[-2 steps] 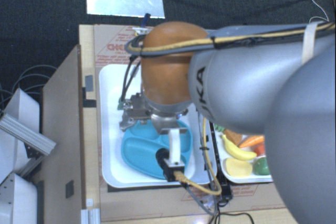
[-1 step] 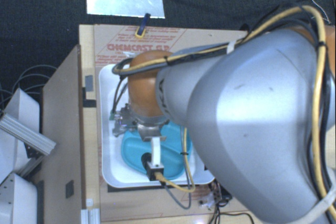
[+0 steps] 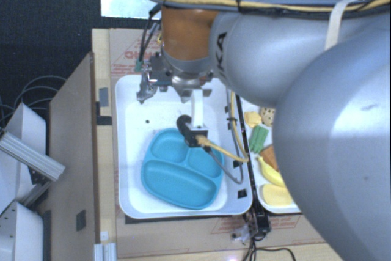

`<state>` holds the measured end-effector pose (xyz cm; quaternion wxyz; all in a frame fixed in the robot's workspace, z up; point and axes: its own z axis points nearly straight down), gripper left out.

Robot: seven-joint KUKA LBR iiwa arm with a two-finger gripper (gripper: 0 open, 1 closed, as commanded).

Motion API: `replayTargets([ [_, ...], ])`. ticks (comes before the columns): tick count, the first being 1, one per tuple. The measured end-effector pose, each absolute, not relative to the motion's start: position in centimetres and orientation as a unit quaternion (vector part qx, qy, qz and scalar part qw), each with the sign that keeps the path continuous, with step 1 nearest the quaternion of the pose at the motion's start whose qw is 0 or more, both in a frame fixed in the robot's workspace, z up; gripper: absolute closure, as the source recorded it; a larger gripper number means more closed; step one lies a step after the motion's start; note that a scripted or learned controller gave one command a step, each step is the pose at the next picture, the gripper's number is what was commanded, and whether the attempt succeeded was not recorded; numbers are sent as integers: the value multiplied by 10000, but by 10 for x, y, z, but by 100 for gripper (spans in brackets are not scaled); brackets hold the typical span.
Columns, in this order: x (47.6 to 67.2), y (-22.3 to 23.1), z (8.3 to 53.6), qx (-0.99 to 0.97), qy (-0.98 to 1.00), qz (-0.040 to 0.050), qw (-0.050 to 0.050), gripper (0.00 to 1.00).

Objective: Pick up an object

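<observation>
Your arm [image 3: 256, 40] is hovering over the white bin [image 3: 130, 131], probably lining up on its blue plate [image 3: 177, 179]; whether the jaws are clenched, you cannot tell.

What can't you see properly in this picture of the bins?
Camera view:
- Right bin: mostly covered by the arm.
- Yellow pieces and green piece: partly behind the arm, too unclear to name.
- Blue plate: upper edge behind the robot.
- Gripper: small, dark, unclear.
</observation>
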<state>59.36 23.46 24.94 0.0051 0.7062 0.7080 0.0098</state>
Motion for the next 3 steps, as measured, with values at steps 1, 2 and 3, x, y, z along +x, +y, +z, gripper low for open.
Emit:
replayTargets([
  [1, 523, 152, 220, 7093, 7049, -35, -12, 0],
  [2, 485, 141, 194, 7072, 7070, -18, -15, 0],
  [3, 488, 142, 206, 7068, 7075, 13, 1, 100],
])
